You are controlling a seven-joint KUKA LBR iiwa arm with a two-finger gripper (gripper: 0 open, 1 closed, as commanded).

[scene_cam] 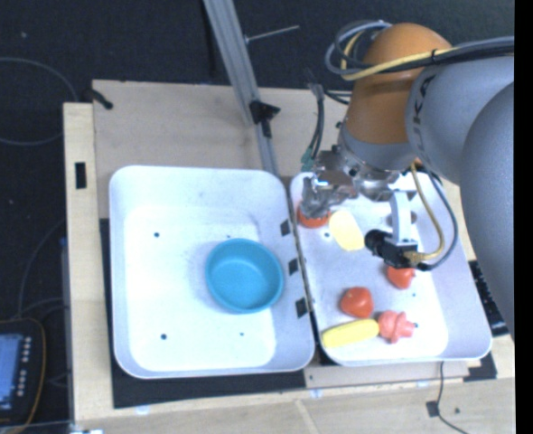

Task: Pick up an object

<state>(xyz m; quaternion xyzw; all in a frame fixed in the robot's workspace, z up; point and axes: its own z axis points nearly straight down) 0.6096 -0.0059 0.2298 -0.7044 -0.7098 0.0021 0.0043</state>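
My gripper (315,197) hangs low at the far left corner of the right bin (456,333), just above a small orange object (310,218) that lies against the bin's left wall. To its right is a pale yellow object (346,231). Further toward the front lie a small red piece (399,275), a red-orange object (357,301), a yellow banana-like object (349,334) and a pink object (395,325). The wrist and arm hide the bin's far right part.
A blue bowl (242,275) sits in the middle of the left bin (140,206). A slanted metal pole (239,70) rises behind the bins. Yellow cables and a white and black piece (397,229) hang beside the wrist over the right bin.
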